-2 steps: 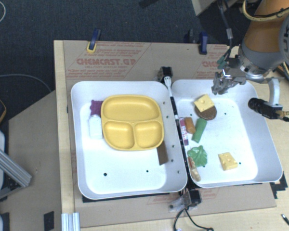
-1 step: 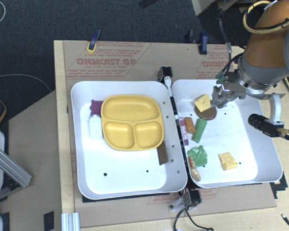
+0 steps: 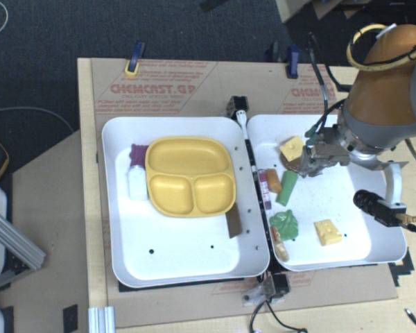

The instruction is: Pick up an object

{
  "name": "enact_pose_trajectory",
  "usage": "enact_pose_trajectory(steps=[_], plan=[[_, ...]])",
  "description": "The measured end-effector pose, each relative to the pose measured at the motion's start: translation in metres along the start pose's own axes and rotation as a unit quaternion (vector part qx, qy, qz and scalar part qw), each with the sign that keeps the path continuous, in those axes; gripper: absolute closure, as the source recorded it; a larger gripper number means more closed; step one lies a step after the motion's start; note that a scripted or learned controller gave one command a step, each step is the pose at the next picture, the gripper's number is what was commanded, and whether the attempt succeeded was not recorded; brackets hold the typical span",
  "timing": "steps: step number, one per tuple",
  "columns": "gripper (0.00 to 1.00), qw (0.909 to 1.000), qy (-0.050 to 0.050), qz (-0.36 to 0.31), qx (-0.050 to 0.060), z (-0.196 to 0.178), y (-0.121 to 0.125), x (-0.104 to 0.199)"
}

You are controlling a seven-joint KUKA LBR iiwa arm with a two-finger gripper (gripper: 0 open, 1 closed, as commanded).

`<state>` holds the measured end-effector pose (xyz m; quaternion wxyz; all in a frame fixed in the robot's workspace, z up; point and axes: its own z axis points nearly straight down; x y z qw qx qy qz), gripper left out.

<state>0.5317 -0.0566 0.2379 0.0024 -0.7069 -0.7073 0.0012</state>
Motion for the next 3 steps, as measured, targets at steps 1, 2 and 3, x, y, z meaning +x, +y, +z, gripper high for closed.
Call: enact_pose_trajectory(steps=[1,2,3], plan=[[1.00,1.0000,0.000,0.001,0.000,0.0238,-0.0187,0.0009],[1.00,1.0000,0.000,0.000,-0.001,0.0232,-0.0180,0.0060],[1.00,1.0000,-0.001,0.000,-0.003,0.0215,-0.0119,0.0054]])
